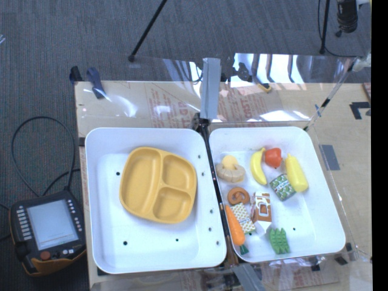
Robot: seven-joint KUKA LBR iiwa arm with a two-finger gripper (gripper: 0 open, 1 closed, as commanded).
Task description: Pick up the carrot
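The carrot [235,228] lies at seven o'clock in the right bin [321,223], close along its left wall, a waffle [245,217] touching its right; open floor at four o'clock.

Carrot [234,225] lies against the right bin's left wall [213,180], blocking approach from that side. A patterned packet [245,218] touches its right flank; a pretzel [238,195] sits just above its tip. Open floor remains along the right bin's right side [315,217]. Clearance from above is unobstructed.
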